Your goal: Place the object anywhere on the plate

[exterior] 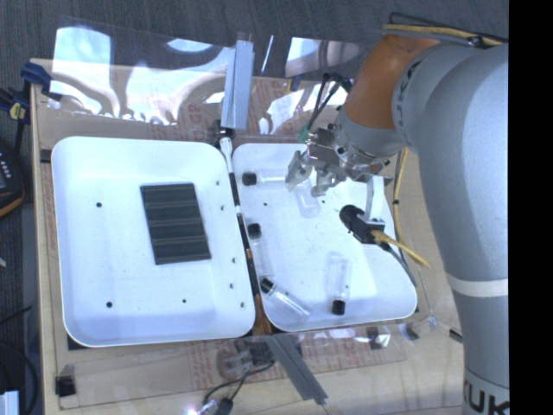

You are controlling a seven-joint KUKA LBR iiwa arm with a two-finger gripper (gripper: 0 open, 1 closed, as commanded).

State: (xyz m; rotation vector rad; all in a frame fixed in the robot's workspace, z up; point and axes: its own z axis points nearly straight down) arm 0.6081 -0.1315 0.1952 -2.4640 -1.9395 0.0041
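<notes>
So I was standing by the bench watching. The big grey arm with the orange band above its wrist came in from the right side and bent down over the far end of the right-hand shallow white bin (399,277). The wrist was tipped down and toward the left, so the gripper (311,178) hung low over the bin floor near the back wall. Honestly couldn't tell whether it was apart or together from where I stood, since the shiny hardware all blurred into one lump, and I couldn't make out anything clamped in it.

The stuff to pick was all in that same bin:

- A clear plastic vial with a black cap (337,282) lay on its side nearer the front than the gripper, a bit to its right.
- A second clear vial with a black cap (282,296) lay in the front corner, below and slightly left of the gripper.
- Two small black caps (249,179) sat along the dividing edge, one just left of the gripper and the other (254,230) left and forward of it.

The dark grey ribbed rectangular plate (175,223) lay flat in the left-hand white bin (86,275), well away to the gripper's left, with nothing on it.
</notes>
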